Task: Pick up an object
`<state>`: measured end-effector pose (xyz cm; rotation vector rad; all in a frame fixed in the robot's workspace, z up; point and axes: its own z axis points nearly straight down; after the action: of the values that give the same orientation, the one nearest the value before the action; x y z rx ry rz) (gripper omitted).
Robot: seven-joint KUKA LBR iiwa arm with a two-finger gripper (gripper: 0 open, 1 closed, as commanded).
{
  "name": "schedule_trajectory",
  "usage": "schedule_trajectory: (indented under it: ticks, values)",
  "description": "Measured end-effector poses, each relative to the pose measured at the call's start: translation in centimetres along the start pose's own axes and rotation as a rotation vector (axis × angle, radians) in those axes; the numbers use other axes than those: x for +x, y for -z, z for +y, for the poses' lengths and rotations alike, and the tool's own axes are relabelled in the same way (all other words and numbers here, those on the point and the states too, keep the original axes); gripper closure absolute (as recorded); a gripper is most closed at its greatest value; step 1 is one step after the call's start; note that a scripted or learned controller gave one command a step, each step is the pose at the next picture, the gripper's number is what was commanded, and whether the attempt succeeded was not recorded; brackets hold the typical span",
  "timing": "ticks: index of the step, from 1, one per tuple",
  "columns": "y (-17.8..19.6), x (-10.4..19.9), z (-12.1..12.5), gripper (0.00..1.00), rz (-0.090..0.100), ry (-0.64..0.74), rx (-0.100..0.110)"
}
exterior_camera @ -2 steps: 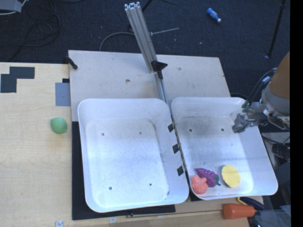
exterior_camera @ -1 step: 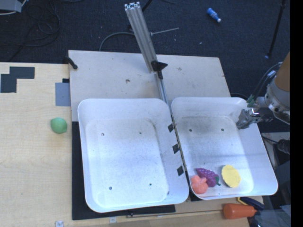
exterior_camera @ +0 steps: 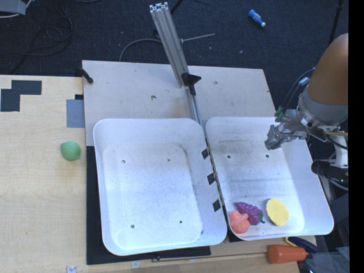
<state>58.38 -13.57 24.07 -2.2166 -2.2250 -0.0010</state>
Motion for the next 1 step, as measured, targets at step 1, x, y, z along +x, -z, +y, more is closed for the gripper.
schedule_trajectory:
  ticks: [1]
  values:
    - [0.09, 6.15, 0.85, 1.0, 0.0, 0.0, 0.0]
